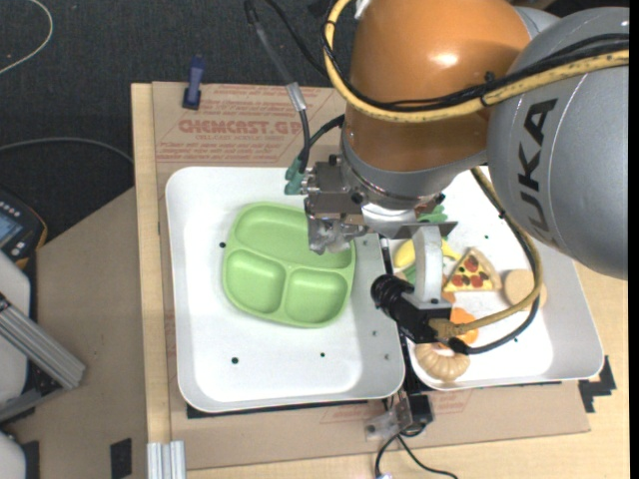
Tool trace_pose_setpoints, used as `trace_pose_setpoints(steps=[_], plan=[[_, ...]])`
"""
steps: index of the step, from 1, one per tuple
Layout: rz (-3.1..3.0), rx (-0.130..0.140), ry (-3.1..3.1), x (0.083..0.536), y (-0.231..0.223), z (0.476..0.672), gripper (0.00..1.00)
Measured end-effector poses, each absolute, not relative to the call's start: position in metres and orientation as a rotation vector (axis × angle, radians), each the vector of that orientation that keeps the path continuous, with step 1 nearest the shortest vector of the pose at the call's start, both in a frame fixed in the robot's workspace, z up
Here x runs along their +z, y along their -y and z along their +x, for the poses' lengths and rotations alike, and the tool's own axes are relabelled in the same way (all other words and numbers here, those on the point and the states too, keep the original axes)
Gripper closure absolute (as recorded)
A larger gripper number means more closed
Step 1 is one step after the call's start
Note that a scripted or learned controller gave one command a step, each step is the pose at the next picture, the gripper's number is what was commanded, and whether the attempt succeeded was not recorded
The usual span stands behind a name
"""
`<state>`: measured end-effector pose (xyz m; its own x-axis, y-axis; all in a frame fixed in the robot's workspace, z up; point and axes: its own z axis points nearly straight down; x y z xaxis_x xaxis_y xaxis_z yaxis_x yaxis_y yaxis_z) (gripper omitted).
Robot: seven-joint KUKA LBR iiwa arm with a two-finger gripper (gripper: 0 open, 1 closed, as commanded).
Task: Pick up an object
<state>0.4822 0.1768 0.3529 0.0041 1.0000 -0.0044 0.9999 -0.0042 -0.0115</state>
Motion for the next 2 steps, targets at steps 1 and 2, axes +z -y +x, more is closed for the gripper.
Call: trace_pose_setpoints(steps=[1, 2], plan=[[-2.227, 0.026, 2.205, 0.217, -0.105, 0.477, 1.0], [-2.21, -0.022, 2.237, 0.327, -0.213, 0.479, 1.0]])
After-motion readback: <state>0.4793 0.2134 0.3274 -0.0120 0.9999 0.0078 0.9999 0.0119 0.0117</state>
